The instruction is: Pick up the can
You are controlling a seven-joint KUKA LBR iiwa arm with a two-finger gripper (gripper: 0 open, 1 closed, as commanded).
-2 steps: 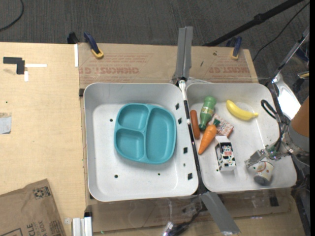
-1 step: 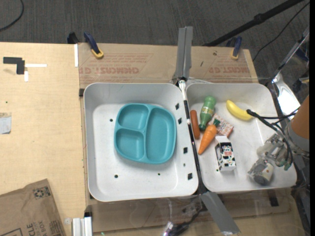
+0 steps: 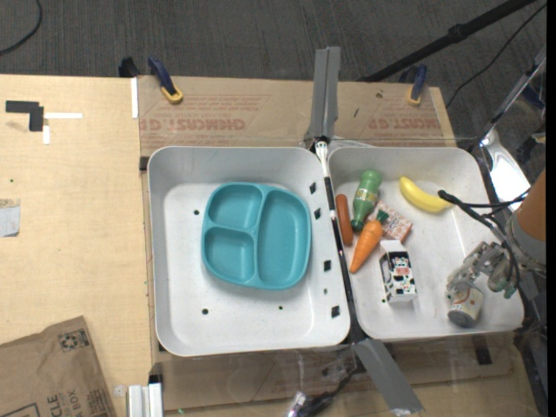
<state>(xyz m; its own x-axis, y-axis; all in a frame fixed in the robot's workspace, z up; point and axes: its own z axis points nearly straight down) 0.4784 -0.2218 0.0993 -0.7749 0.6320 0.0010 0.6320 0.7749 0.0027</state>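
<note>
Cardboard (image 3: pixel 54 367) with printed lettering lies at the near left corner of the wooden surface (image 3: pixel 69 233). Behind it sit two shallow white bins side by side. In the left bin (image 3: pixel 165 311) rests a teal divided plate (image 3: pixel 257 235) with three compartments, near the middle.

In the right bin (image 3: pixel 434 320) the can (image 3: pixel 465 307) lies in the near right corner, close to the front wall. It is small and grey with a pale end. It looks tipped over, its long axis running from the near left up toward the far right, with the pale end facing the near left, though it is small and partly hidden.

My end effector (image 3: pixel 483 272) reaches in from the right and hangs just over the can's far end, touching or nearly touching it. I cannot tell whether it is released or clenched, as cables and metal parts blur together there.

Left of the can stands a small white carton (image 3: pixel 399 278) with black marks. Beyond it lie an orange carrot (image 3: pixel 367 243), a green bottle (image 3: pixel 366 198) and a yellow banana (image 3: pixel 423 195) toward the far wall.
</note>
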